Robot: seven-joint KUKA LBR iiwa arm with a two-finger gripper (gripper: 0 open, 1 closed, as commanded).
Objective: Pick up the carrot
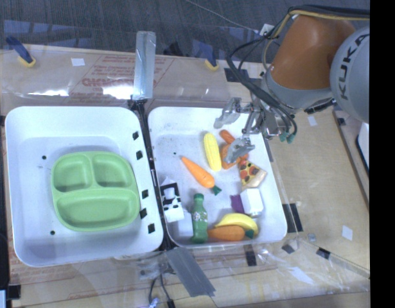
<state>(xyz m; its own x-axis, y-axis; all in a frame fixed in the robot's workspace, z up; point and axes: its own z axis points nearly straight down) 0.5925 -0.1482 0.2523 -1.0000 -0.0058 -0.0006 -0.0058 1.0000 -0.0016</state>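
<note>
Camera view: gripper [237, 147] hangs low over the right bin [164, 124], near its far right corner, just above an orange piece beside the corn cob [212, 151]. Fingers spread, nothing between them. Carrot [198, 172] lies mid-bin, slanted, apart from the gripper. Banana [237, 221] and green bottle [198, 218] sit along the near edge. Green tray [94, 190] occupies the left bin [17, 127].

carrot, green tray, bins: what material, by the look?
Carrot: likely moulded plastic toy, smooth orange body with green tip.
Green tray: probably matte plastic, uniform colour, rounded moulded compartments.
Bins: apparently thin glossy white plastic, soft highlights on the walls.
</note>
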